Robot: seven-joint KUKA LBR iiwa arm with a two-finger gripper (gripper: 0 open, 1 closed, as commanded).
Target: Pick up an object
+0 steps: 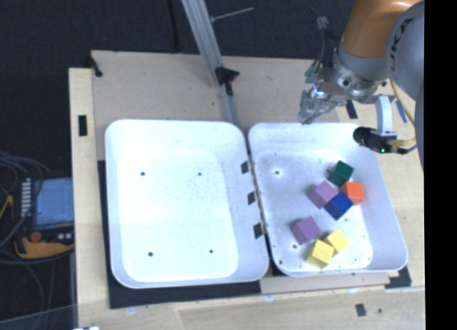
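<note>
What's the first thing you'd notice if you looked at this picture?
Probably the little heap of colored blocks in the right bin: a green block, an orange block, a blue block, two purple and two yellow ones. Next, the big grey and orange robot arm at the top right, its gripper hanging above that bin's far edge.

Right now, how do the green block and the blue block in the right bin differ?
The green block is dark green and lies at the far end of the cluster; the blue block is deep blue and lies nearer the camera. The green block is nearer the claw, which hangs over the right bin's far rim. The blue block is hemmed between an orange block and a purple block. Both are small cubes of similar size.
</note>
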